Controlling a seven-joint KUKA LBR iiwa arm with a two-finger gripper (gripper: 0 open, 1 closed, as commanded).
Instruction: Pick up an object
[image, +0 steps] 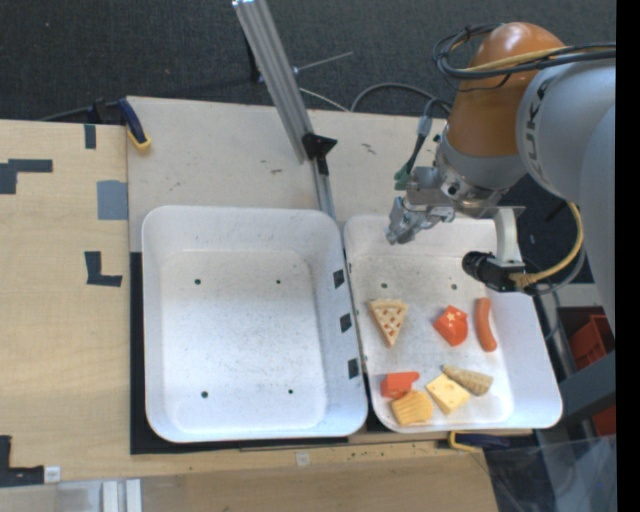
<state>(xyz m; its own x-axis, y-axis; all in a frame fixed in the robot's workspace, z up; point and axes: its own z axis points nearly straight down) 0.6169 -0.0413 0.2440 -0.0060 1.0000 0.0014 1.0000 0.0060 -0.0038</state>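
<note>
My gripper hangs over the far left part of the right bin, above the bin floor and well back from the objects. Nothing shows between its fingertips. In the right bin lie a pizza-slice toy, a red block, an orange sausage, a small red-orange piece, two yellow cheese-like pieces and a tan wedge. The pizza slice lies nearest the gripper, toward the near side.
The left bin sits beside the right one, sharing a middle rim with black clips. A slanted metal rail crosses the bench at the back. A yellow-and-blue clamp sits at the bench's far left corner.
</note>
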